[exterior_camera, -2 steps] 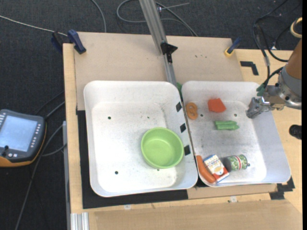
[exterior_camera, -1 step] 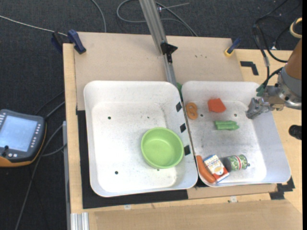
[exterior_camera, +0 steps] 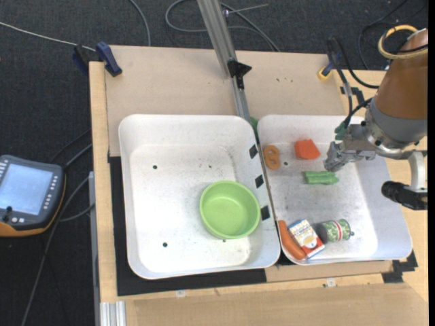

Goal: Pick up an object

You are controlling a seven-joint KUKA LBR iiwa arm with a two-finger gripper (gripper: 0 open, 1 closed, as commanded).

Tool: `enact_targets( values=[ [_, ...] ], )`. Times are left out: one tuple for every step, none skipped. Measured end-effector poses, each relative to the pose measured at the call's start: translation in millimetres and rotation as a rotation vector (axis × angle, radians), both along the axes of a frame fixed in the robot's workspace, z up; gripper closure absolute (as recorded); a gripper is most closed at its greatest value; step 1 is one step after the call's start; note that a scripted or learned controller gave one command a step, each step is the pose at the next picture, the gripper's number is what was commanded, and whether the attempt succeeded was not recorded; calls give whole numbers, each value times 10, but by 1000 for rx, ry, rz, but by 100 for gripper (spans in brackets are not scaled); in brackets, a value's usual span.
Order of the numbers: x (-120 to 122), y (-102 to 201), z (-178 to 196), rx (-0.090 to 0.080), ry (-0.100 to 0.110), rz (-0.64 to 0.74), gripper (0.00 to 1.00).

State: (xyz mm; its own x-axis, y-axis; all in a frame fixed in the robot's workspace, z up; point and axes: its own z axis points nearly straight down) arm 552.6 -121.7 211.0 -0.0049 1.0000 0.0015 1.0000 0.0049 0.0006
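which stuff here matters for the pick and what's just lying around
In play: gripper, green block right below it, right bin.

Lying about: orange block, can, small carton, green bowl in the left bin, pendant.

Even, bright light falls on my desk (exterior_camera: 177, 80) from above, with no hard glare. The two white bins reflect it softly; the left bin (exterior_camera: 170, 148) looks nearly washed out along its rim, and the right bin (exterior_camera: 380, 216) shows fine speckling. The green bowl (exterior_camera: 230, 209) casts only a faint shadow on its lower side. My gripper (exterior_camera: 334, 160) looks slightly soft and throws a dim shadow beneath. The dark carpet (exterior_camera: 47, 80) around the desk swallows detail. The whole frame is mildly grainy, low in resolution.
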Motion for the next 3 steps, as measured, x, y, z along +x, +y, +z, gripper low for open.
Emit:
enact_targets(
  values=[
    [-80, 479, 22, 0, 0, 0, 100],
    [-80, 929, 4, 0, 0, 0, 100],
    [-48, 1404, -25, 0, 1, 0, 100]
  ],
)
